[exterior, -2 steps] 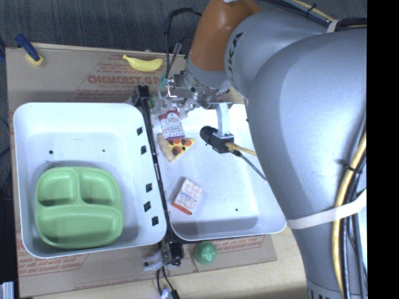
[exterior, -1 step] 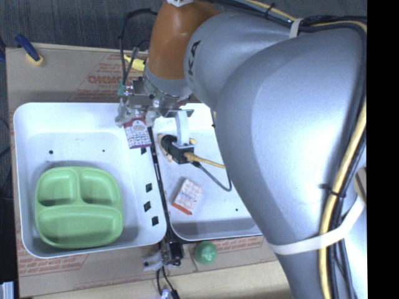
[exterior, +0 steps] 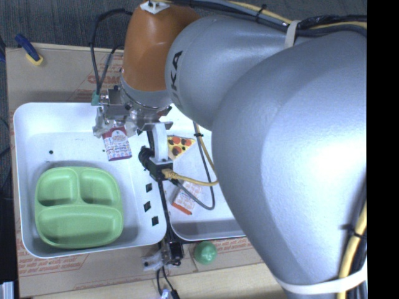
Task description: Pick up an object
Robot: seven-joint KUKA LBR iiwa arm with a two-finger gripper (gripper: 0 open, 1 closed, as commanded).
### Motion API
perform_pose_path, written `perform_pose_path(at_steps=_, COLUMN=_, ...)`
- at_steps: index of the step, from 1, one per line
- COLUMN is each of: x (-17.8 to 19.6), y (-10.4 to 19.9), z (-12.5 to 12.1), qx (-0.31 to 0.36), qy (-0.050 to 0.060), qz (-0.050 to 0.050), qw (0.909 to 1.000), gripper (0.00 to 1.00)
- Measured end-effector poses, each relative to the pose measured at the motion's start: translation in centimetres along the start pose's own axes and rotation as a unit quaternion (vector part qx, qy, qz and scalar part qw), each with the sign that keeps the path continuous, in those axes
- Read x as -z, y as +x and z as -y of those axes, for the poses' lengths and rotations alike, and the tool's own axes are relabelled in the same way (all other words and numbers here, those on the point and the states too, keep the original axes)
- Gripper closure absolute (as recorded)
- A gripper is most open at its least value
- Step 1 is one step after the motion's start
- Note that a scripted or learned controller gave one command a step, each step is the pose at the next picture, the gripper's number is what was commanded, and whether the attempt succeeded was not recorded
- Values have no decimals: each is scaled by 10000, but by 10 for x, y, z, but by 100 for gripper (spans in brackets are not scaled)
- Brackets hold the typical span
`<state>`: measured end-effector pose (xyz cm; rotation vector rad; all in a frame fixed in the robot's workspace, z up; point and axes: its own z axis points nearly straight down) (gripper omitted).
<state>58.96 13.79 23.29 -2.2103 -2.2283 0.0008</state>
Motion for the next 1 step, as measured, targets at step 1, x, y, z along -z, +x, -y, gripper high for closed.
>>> perform_pose_path(at_steps=1, x=-3, y=41, z=82, qx=6, qy=9, qz=14, qw=10000, gripper=100)
